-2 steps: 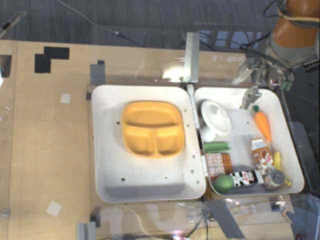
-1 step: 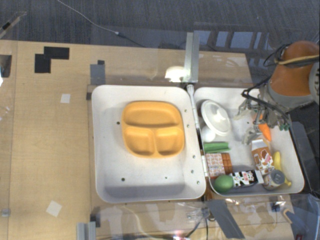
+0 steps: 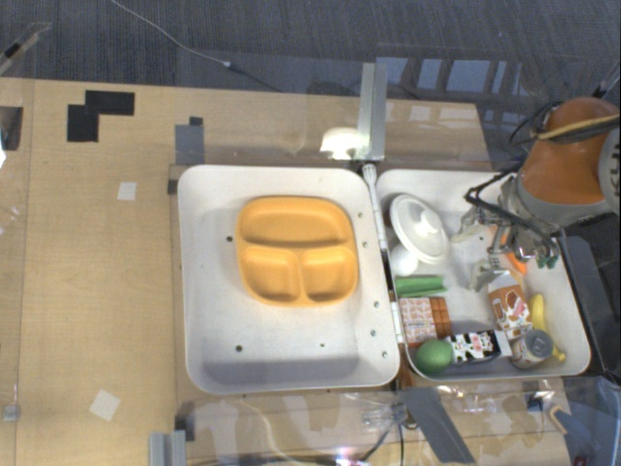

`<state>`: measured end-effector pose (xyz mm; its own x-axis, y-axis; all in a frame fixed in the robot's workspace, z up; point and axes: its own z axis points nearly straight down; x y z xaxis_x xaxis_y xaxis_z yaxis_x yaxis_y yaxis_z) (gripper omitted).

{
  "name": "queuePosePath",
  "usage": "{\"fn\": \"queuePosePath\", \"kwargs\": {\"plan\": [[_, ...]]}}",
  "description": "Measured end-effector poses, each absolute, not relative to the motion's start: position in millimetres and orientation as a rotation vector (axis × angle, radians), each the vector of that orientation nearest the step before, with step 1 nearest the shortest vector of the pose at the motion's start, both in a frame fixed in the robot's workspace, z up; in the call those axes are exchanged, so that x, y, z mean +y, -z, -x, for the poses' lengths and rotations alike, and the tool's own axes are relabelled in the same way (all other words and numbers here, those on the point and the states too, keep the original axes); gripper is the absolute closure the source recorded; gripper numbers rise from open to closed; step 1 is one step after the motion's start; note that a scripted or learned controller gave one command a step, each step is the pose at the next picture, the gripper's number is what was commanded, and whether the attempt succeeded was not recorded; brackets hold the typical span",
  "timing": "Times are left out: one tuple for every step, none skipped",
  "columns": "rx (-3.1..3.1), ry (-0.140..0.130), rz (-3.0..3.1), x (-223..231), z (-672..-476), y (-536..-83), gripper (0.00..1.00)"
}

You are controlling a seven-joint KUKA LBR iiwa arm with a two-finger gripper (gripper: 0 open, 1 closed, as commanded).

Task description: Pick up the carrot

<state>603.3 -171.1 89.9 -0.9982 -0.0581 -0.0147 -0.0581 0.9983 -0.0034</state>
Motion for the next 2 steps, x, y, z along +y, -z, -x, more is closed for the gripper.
{"fn": "queuePosePath", "kwargs": {"plan": [[3.105, 0.011, 0.100, -170, -609.5, -106, 1.00], [3.124, 0.001, -0.111, -140, -630.5, -186, 1.00]]}}
